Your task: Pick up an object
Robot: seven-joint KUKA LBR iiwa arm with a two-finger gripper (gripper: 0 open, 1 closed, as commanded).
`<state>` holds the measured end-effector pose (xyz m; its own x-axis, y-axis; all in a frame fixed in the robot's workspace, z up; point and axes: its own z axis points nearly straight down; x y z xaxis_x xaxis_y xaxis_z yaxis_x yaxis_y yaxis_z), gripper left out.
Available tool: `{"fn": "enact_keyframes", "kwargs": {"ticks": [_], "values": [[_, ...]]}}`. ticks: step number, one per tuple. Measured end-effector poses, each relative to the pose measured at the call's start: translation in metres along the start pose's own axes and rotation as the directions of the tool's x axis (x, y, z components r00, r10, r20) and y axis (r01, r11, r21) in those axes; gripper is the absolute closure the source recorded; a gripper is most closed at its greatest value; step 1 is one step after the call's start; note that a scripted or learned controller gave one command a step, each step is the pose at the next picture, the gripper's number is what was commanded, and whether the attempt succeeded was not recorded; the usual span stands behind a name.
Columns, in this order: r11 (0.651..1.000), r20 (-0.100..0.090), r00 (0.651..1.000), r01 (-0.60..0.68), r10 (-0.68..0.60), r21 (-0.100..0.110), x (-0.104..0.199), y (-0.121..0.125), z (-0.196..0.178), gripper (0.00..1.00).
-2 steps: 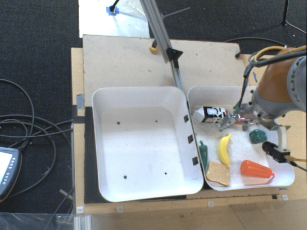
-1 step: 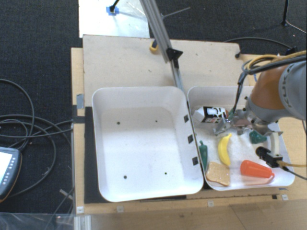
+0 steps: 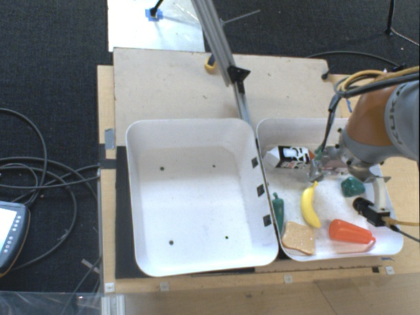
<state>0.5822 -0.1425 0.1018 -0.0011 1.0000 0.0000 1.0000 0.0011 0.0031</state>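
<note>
Your gripper [image 3: 318, 167] sits low in the right bin [image 3: 295, 121], just beyond the upper tip of the banana [image 3: 310, 207]. From this slant you cannot tell whether it is spread or closed, and nothing is visibly caught in it.

The nearest candidate for the pick is the black-and-white carton [image 3: 293, 156], lying on its side up and to the left of the banana, its near end close beside the gripper. Whether they touch is hard to say. I'd judge the carton or the banana's tip to be the target, since the tool is down between them.

A teal lump [image 3: 352, 187] lies right of the banana, a slice of toast [image 3: 299, 238] just below its lower end, and an orange-red piece [image 3: 351, 233] below and to the right. A green piece [image 3: 278, 209] leans on the bin wall to the banana's left. Everything is crowded into this one bin, so expect neighbours to be nudged.

The arm [image 3: 374, 126] comes in from the right, its orange band above the wrist, bent steeply down over the banana's side of the bench. The left bin [image 3: 190, 195] lies well beyond the banana to the left
</note>
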Motion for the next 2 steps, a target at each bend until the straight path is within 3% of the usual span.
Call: {"fn": "enact_keyframes", "kwargs": {"ticks": [2], "values": [[1.0,0.003,1.0,0.003,-0.003,-0.006,-0.006,-0.003,-0.127,1.0]]}}
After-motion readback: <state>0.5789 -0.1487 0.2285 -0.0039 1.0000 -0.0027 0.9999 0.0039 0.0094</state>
